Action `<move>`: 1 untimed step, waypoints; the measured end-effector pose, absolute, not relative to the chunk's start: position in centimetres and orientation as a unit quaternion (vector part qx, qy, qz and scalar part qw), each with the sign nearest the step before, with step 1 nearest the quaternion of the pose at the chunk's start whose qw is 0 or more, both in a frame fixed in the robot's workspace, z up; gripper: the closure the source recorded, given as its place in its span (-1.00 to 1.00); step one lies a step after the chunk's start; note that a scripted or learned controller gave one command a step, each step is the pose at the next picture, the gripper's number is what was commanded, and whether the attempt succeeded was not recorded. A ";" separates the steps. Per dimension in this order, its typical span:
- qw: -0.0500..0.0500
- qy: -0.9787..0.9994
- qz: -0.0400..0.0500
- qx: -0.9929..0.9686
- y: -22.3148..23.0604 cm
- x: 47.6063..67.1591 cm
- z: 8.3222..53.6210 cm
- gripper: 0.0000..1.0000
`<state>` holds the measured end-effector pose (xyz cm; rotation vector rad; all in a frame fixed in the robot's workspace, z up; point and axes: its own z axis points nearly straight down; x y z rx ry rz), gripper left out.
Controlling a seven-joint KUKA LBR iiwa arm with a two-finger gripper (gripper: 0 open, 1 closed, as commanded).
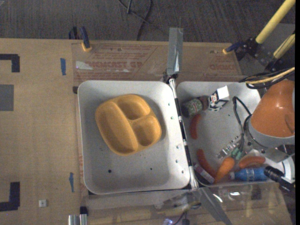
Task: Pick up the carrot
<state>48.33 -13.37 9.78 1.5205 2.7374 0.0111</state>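
Observation:
The carrot (225, 168) is orange with a green top and lies tilted in the front part of the right bin (220, 125), close to its front wall. My gripper (231, 150) hangs just above the carrot's green end, below the orange band of the arm (275, 112). The arm's bulk hides much of the gripper. I see nothing held in it.
Close around the carrot lie a red sausage (205, 161), an orange-red piece (251, 161) and a blue bottle (250, 174). Farther back are another red sausage (194, 125), a dark bottle (194, 106) and a small white box (219, 97). The left bin (93, 172) holds a yellow divided plate (129, 123).

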 end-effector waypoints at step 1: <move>0.001 0.866 0.001 0.501 -7.0 48.1 18.5 1.00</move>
